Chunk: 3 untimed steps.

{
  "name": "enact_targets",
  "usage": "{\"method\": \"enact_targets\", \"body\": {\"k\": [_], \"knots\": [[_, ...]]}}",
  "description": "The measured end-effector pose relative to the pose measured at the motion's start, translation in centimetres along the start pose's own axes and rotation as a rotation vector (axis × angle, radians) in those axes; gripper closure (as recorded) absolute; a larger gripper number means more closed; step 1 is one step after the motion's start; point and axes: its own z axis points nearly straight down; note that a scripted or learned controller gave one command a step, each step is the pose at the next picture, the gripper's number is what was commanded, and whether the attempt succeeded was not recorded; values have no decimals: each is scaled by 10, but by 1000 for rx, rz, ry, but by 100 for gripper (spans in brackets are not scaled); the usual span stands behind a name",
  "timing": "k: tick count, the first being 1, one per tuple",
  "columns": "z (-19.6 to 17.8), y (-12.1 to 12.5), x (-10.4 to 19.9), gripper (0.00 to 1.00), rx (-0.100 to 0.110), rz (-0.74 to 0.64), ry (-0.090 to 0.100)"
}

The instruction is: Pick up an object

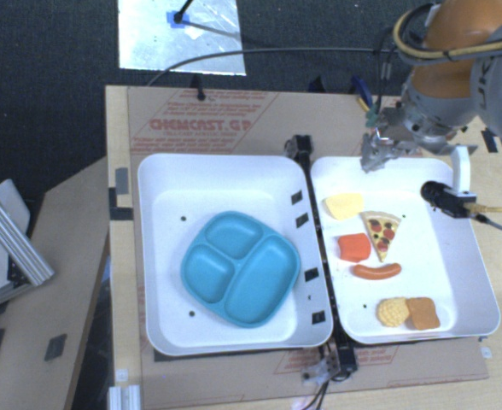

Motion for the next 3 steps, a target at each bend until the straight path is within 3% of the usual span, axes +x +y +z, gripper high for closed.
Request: {"method": "enact_targets", "body": {"k": [2,3], "knots": [[1,-1,115,100,0,-1,1],[10,-18,164,100,2,0,0]]}}
